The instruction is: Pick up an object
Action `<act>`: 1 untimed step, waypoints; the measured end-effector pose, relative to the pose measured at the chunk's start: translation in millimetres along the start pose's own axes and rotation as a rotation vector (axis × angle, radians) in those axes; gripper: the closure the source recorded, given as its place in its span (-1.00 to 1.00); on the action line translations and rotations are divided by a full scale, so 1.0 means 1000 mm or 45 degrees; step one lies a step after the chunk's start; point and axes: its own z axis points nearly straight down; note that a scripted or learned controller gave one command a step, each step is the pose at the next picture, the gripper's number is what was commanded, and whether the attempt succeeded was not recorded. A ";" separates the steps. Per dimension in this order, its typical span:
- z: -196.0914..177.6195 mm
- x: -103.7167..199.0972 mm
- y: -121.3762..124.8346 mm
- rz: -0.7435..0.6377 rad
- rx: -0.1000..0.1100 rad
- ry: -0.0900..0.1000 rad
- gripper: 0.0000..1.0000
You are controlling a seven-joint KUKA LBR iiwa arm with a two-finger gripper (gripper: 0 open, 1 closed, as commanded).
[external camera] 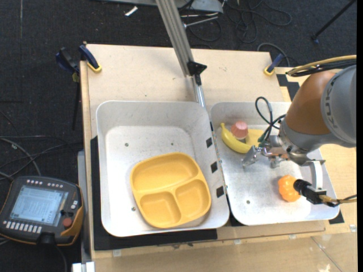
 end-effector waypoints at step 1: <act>0.002 0.000 0.000 -0.001 -0.009 -0.001 -1.00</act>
